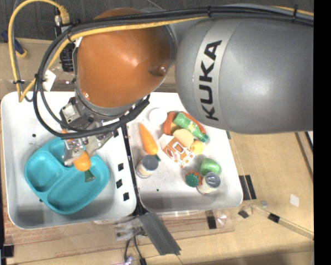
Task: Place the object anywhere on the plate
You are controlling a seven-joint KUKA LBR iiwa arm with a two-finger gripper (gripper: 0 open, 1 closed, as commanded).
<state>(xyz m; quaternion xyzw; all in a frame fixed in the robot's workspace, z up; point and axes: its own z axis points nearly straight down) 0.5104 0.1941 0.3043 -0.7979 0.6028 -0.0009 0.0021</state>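
A: Where is the gripper right now?

B: Over the left bin, above the teal plate. Its fingers pinch a small orange object, a carrot-like piece with a green tip at about five o'clock from the fingertips.

A: So the object is on the plate?

B: It sits over the plate's upper right part, near the divider ridge. Whether it touches the plate or hangs just above, I cannot tell. It is between the fingers, that much shows.

A: And the plate itself?

B: A divided teal plate, lying in the lower half of the left bin, toward six o'clock.

A: What about the right bin?

B: A cluster of toy items. An orange carrot lies at its nine o'clock side, a small grey-topped can just below it. Toward the middle is a printed box, with a green bottle at twelve o'clock from it. At five o'clock there is a green cup and another can.

A: The arm?

B: The big grey arm with its orange band covers the top of both bins, black and yellow cables looping at ten o'clock above the surface.
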